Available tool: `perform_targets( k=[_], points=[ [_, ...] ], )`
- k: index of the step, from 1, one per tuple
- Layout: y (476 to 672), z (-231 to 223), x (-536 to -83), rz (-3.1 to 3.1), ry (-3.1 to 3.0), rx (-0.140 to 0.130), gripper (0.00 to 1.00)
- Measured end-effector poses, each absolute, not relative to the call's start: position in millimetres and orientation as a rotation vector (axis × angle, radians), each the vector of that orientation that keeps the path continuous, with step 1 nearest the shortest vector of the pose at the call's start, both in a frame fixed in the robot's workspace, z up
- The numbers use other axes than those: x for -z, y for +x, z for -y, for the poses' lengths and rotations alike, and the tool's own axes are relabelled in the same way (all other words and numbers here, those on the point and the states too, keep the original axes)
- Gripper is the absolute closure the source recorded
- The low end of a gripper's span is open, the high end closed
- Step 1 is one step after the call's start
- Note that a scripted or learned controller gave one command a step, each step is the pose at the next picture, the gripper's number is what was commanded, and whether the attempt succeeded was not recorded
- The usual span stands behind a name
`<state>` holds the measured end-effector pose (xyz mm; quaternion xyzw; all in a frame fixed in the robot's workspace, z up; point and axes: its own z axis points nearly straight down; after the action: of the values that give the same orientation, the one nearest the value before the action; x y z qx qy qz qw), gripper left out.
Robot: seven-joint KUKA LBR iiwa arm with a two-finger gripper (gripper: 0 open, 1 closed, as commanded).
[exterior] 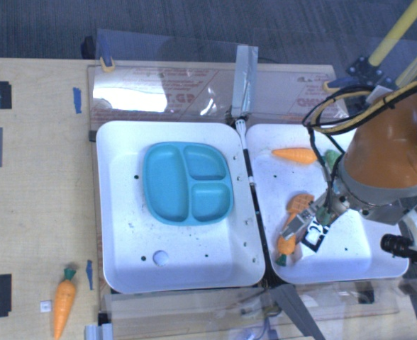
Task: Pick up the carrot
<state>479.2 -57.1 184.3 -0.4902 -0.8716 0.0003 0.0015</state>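
One carrot (294,155) lies at the far side of the right bin (350,257), its green top pointing right toward the arm. A second carrot (300,204) lies lower in that bin, slanting down to a green tip near the bin's front left corner. My gripper (302,228) is down over the middle of this second carrot and hides part of it. The orange-banded wrist (389,154) looms over the bin's right half. A third carrot (64,299) rests on the wooden bench outside the bins, at the front left.
The left bin (123,246) holds a blue divided plate (188,183). A clear plastic sheet and cardboard stand behind both bins. Cables and a yellow rod hang at the upper right by the arm.
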Motion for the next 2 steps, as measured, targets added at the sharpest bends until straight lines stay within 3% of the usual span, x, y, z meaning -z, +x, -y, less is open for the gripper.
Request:
perform_targets(
  k=[1,2],
  points=[
    [496.0,99.6,-112.8,2.572,-1.849,0.024,0.00],
    [482.0,98.2,-87.4,2.600,-1.777,0.006,0.00]
  ],
)
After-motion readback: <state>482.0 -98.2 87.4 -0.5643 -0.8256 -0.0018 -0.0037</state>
